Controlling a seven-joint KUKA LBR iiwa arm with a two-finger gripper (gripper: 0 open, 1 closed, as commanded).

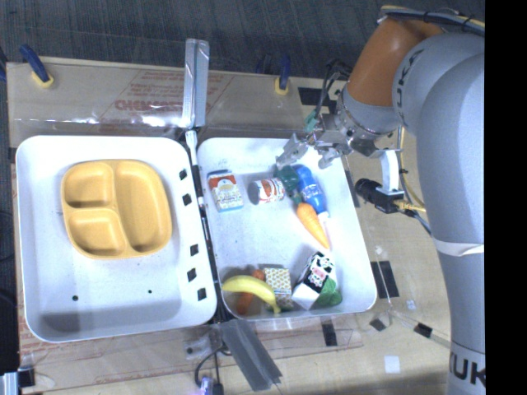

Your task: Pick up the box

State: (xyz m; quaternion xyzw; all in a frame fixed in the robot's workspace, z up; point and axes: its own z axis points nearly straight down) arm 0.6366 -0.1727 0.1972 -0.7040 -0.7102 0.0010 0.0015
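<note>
The box [225, 192], small and white with red and blue print, lies flat in the upper left of the right bin [247, 237]. My gripper [310, 154] hovers at the bin's far edge, well to the right of the box and just above a blue bottle [309, 185]. Its fingers [291, 151] are spread open with nothing between them.
A small can [266, 190] lies between box and bottle, and a carrot [314, 224] sits below the bottle. A banana [248, 290], a patterned packet [278, 279], a black-and-white carton [314, 276] and a green item [331, 295] crowd the near edge. The left bin [49, 303] holds a yellow divided plate [115, 207].
</note>
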